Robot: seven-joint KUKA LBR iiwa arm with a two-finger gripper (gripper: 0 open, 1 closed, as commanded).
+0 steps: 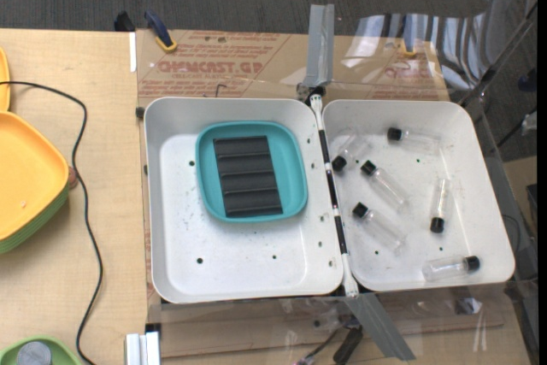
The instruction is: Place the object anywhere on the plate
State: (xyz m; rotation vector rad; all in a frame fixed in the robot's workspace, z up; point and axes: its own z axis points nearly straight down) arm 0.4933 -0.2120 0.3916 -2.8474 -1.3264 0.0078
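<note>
- One green round thing [30, 352] shows at the near left corner of the wooden table [102, 269], cut off by the edge of the view.
- Nearest in the right bin [402, 256], a clear vial [449, 267] with a black cap lies close to the near right corner, its cap pointing right.
- Further in, a second vial [438, 208] lies almost upright in the view by the right wall, cap towards the near side.
- A third vial [374, 222] lies slantwise in the middle of the right bin, and a fourth [383, 182] lies just beyond it, both with caps at their far left ends.
- A fifth vial [342, 158] lies against the left wall of the right bin.
- A sixth vial [400, 135] lies nearest the far wall. All six are in the right bin, well apart from the plate.
- In the left bin [179, 252], a teal plate [205, 175] sits towards the far side, with a black ribbed block [247, 175] lying on it.
- Left of the bins, a stack of yellow dishes [26, 175] sits at the table's left edge, with a black cable [86, 209] running past.
- Behind the bins lies printed cardboard [222, 60]; a grey metal post [320, 47] stands at the far end of the joint between the bins.
</note>
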